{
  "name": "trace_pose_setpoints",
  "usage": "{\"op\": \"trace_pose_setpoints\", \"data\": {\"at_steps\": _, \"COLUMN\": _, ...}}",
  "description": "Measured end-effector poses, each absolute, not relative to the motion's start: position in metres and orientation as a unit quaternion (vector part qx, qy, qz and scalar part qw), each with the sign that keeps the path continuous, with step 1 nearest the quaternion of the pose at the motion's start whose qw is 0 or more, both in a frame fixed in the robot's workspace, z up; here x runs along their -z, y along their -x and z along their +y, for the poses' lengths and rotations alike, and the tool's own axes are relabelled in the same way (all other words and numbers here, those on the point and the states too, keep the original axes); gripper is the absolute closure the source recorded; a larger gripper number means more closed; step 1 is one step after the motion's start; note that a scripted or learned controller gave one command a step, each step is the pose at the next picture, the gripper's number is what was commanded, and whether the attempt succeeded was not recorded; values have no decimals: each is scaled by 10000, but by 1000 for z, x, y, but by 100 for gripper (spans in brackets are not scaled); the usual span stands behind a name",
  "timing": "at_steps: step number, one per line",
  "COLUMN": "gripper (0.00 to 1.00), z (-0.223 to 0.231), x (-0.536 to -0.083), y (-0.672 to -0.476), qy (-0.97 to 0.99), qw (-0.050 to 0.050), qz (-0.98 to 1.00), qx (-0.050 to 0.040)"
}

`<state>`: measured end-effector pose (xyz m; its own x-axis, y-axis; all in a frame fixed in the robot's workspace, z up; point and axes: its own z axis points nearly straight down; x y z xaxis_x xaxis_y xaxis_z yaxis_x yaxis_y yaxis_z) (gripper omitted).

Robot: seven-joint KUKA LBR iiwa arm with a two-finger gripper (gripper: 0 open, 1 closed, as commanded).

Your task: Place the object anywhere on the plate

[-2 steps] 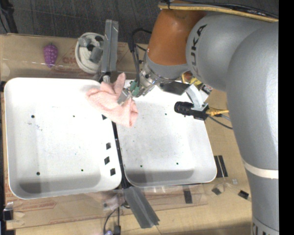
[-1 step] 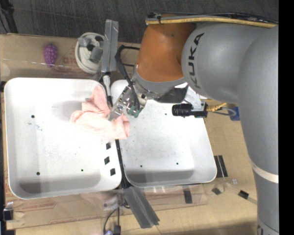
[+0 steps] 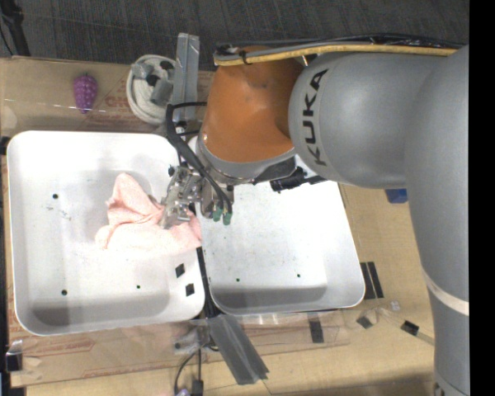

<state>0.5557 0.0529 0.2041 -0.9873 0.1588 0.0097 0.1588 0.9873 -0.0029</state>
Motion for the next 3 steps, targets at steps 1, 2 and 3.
{"op": "trace_pose_setpoints", "data": {"at_steps": 1, "gripper": 100, "z": 87, "x": -217, "y": -519, "qy": -9, "qw": 39, "qz": -10000, "qx": -9}}
{"op": "trace_pose_setpoints", "data": {"at_steps": 2, "gripper": 100, "z": 130, "x": -227, "y": -497, "qy": -21, "qw": 42, "qz": -10000, "qx": -15}}
{"op": "trace_pose_setpoints", "data": {"at_steps": 3, "gripper": 0, "z": 130, "x": -227, "y": -497, "qy": -16, "qw": 42, "qz": -10000, "qx": -14}}
